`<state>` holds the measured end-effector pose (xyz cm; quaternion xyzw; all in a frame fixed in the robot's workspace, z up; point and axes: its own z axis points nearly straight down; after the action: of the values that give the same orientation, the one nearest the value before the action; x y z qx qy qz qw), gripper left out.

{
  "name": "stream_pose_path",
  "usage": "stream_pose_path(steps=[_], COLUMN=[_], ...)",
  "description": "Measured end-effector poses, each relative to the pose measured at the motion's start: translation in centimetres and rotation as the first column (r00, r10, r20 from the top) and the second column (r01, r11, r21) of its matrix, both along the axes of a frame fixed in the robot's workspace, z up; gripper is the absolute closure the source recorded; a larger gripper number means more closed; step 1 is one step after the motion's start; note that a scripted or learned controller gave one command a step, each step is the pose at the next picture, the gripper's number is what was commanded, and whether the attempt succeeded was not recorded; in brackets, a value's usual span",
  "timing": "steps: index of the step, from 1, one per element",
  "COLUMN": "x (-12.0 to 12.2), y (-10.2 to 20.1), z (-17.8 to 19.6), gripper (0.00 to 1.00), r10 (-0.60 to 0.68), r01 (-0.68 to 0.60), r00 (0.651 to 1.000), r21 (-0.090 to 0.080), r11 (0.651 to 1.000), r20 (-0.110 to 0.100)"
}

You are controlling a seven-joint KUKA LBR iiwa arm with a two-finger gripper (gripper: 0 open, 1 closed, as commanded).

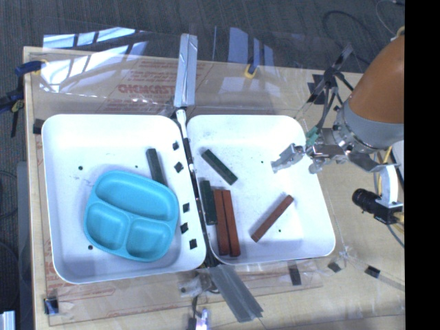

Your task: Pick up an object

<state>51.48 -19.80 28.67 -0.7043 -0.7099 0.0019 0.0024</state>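
My gripper (pixel 284 159) hangs over the right part of the right bin (pixel 313 205), with nothing visibly in it. Below it a brown bar (pixel 271 218) lies at a slant on the bin floor. To its left lies a dark green bar (pixel 218 166), also slanted. Two brown bars (pixel 227 222) rest side by side near the bin's left wall, next to another dark green bar (pixel 207 201). In the left bin (pixel 55 184) are a blue divided plate (pixel 132 214) and a dark bar (pixel 156 166) just behind it.
A metal strip (pixel 185 71) stands behind the seam between the bins. Small black clips (pixel 185 208) dot the shared rim. Grey tape pieces (pixel 237 294) lie on the bench in front. The arm's orange band (pixel 385 74) is at the right.
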Motion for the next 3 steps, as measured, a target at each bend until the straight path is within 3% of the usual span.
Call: stream_pose_path(steps=[1,2,3], x=[-3.8,-1.1,-3.0], y=[-1.3,-1.4,-0.8], z=[-11.8,-19.1,-18.8], gripper=[0.00,0.00,0.00], r10=[-0.006,-0.193,-0.088], r01=[0.006,0.193,0.088], r00=[1.000,0.981,0.996], r21=[-0.001,-0.002,-0.007], r11=[1.000,0.981,0.996], r20=[0.001,0.010,0.026])
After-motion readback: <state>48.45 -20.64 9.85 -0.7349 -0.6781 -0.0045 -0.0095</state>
